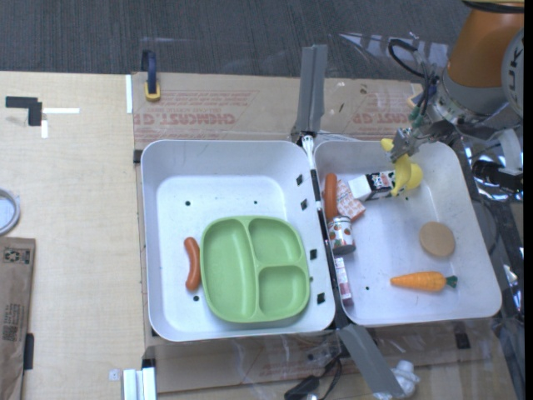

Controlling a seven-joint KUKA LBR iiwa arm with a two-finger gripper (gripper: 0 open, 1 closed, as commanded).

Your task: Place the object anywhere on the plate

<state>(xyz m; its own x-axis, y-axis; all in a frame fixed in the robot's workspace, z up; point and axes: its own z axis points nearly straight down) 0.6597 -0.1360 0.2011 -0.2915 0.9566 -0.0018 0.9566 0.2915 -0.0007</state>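
Observation:
A green three-compartment plate (254, 269) lies in the left bin (166, 173), with nothing on it. My gripper (407, 142) is over the far part of the right bin (466, 307), right at the top of a yellow banana (407, 175). The banana's stem end (387, 147) pokes out to the gripper's left and its body lies just below the gripper. Whether the banana is gripped or only touched is hidden by the wrist.
An orange-red sausage (192, 263) lies left of the plate. The right bin also holds a second sausage (331, 193), a black-and-white carton (376, 182), small packets (356, 210), a can (340, 236), a tan round disc (436, 239) and a carrot (420, 282).

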